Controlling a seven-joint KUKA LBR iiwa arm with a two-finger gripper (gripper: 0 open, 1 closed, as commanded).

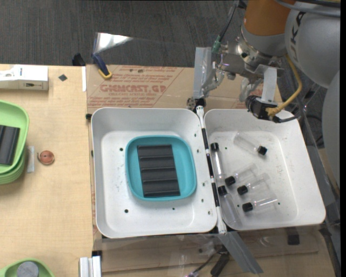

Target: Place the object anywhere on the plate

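Several clear vials with black caps (254, 189) are seen lying loose on the floor of the right-hand white bin (303, 211), well below the gripper (258, 92) and apart from it. One vial (250, 144) lies nearest the tool, just beneath it; the others are clustered further down, and one long vial (215, 162) is laid along the wall shared with the other bin. Nothing is seen between the gripper and any vial. Whether the tool is released or clenched cannot be told. The gripper is held above the far rim of the right bin, under the orange band (265, 16) of the arm. To the left of the tool, the left white bin (108, 211) is occupied by a teal plate (132, 162), on which a black ribbed insert (158, 170) is laid. Both bins are set on a wooden bench (48, 216), with printed cardboard (140, 86) beyond them and a green tray (11, 116) far to the left.
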